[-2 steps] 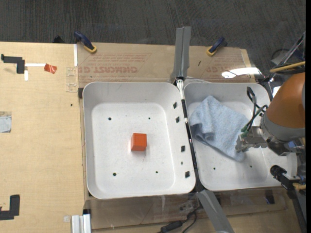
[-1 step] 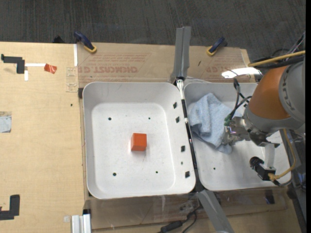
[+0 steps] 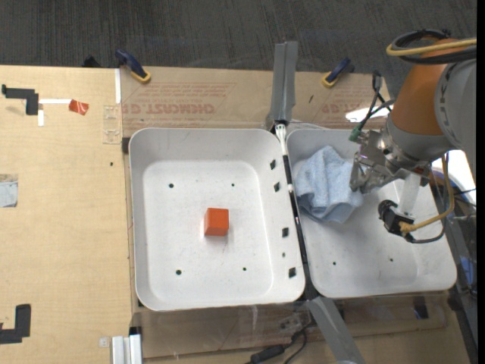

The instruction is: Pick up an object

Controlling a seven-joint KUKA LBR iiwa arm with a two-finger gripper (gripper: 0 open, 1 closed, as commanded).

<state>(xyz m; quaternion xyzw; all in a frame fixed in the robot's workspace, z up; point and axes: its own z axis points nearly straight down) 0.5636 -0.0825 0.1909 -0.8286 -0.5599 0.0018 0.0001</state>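
— Gripper? 
— Low in the right bin, at the light blue cloth's right edge; whether it grips, I cannot tell. 
— Other things? 
— Orange block in the left bin.

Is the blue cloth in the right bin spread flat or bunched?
Bunched: the blue cloth sits heaped with folds at the right bin's upper left.

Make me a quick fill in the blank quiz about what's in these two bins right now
1. The orange block lies in the ____ bin.
2. The crumpled cloth in the right bin is light ____.
3. The tool is at the cloth's ____ edge.

Missing words: left; blue; right
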